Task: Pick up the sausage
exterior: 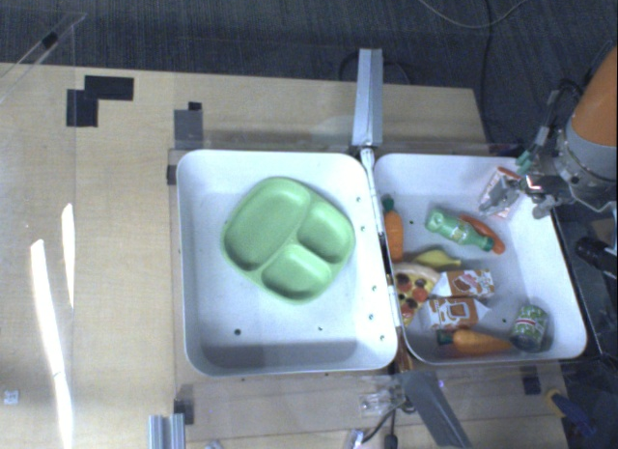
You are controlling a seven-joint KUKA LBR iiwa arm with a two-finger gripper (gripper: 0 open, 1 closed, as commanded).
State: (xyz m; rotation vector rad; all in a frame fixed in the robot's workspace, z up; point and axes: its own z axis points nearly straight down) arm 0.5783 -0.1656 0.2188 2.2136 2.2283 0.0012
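Dark carpet fills the top of the view, with a thin black cable point(483, 13) looping across it at about one o'clock. Below it we see a pale wooden surface point(116, 244) carrying two shallow white bins side by side, with a metal rail point(368, 99) rising from the seam between them toward twelve o'clock.

In the left bin point(208, 341) we find a green divided plate point(288, 237) with three compartments, sitting a little toward the bin's twelve o'clock side.

The right bin point(570, 326) holds a cluster of toy food. A carrot point(393, 233) lies along its nine o'clock wall. At the bin's centre, toward twelve o'clock, a green bottle point(456, 229) lies on its side, and the sausage point(485, 233), a reddish-orange piece, lies touching the bottle's three o'clock end, partly tucked behind it. Just toward six o'clock of the bottle we see a yellow banana point(437, 259), then a pizza slice point(413, 286) beside small printed cartons point(462, 297). A second carrot point(478, 343) rests along the six o'clock wall, and a green can point(529, 326) stands at about five o'clock in the bin.

The grey arm with its orange band point(599, 114) enters at three o'clock. Its gripper point(504, 192) hangs over the bin's one o'clock corner, near the sausage but toward twelve o'clock of it and apart from it. We cannot tell how far the jaws stand open, and we see nothing between them.
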